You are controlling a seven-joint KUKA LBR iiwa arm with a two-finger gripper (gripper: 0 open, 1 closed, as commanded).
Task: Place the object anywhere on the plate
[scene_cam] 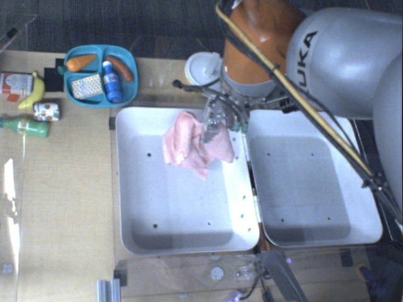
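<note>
Before lifting toward blue divided plate (133, 79) up-left of pink cloth (186, 145), verify pinch of gripper (213, 126); cannot tell whether clenched or released.

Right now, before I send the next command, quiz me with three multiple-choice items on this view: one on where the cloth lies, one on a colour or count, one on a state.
1. Where does the pink cloth lie?
A. In the left bin, near its far edge
B. In the right bin
C. On the blue plate

2. How many shallow white bins stand on the bench?
A. One
B. Two
C. Three

3. How does the cloth lie?
A. Folded into a neat square
B. Rolled into a tube
C. Crumpled in a loose heap

Answers:
1. A, since the cloth sits on the left bin's floor at the far side, with the gripper right over it.
2. B, two bins lie side by side.
3. C, its outline is uneven, with folds and a corner trailing toward the camera.
</note>
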